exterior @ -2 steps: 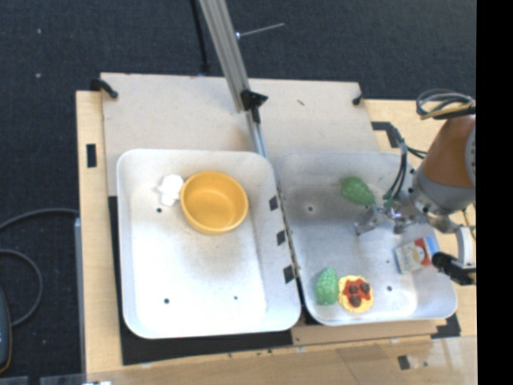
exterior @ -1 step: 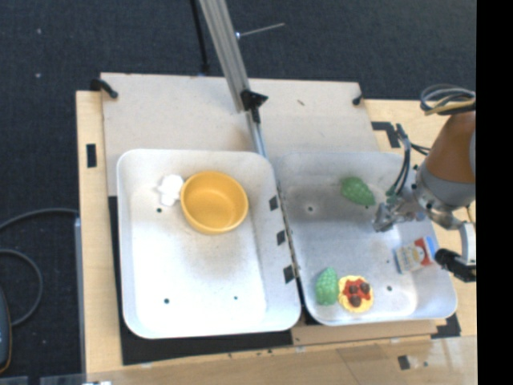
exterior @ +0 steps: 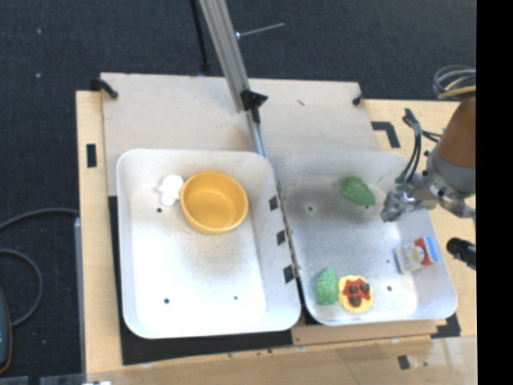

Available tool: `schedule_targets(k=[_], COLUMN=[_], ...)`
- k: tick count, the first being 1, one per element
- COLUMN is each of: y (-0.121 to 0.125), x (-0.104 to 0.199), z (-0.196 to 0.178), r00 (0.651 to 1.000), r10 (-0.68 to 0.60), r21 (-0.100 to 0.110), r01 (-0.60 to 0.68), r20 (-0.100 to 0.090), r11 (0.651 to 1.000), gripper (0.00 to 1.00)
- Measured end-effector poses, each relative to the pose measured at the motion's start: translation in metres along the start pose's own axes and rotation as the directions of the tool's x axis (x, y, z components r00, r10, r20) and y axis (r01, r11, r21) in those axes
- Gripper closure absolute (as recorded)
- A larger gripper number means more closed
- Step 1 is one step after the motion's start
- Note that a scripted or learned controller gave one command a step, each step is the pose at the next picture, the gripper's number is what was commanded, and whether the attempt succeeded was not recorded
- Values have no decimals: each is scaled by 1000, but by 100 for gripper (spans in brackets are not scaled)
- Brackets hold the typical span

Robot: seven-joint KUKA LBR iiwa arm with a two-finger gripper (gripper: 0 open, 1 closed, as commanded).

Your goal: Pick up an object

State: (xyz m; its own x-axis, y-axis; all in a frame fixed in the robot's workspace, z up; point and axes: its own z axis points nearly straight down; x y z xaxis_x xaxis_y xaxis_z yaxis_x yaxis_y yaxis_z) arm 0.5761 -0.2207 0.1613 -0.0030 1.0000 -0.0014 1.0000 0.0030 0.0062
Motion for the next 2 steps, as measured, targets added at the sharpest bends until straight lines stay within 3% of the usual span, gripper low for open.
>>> schedule_targets(k=[2], y=[5], x=[0], z=[-75], r00=[1000], r10=[-2], r21=[1], r01=[2], r20=[0], r11=[1000], gripper=[100])
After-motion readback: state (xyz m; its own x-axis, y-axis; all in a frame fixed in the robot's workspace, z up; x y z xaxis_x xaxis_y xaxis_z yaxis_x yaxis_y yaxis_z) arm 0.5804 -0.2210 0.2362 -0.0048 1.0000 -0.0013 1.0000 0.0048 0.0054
